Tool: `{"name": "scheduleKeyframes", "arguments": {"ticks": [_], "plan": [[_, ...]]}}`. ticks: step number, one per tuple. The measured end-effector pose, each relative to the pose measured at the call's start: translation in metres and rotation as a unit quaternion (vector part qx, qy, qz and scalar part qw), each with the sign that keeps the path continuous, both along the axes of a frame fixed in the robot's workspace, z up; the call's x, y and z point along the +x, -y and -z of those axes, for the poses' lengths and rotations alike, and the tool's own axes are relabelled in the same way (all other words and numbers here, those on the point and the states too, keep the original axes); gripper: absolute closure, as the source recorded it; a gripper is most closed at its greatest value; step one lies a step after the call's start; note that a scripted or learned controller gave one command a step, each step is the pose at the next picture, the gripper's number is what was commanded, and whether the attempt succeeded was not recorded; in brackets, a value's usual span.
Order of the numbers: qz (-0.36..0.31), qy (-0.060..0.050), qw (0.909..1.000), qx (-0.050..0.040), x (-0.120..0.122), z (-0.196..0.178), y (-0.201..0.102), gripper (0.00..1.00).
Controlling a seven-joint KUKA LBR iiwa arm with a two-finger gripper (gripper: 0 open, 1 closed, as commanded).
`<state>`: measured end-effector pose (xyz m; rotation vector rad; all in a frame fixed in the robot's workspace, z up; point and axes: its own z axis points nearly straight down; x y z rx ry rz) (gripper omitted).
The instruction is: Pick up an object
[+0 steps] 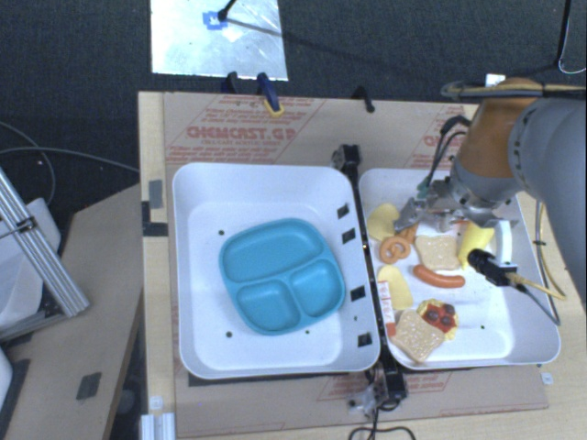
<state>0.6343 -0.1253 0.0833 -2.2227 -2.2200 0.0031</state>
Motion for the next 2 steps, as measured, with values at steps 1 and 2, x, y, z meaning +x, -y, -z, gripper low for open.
{"name": "scheduleKeyframes", "arguments": {"ticks": [1,2], "plan": [[0.001,-0.001,1.0,0.0006,-0.071,-0.001,0.028,0.0],[0.002,0.0,1.0,0.0002,-0.122,-0.001,0.085,0.0]]}}
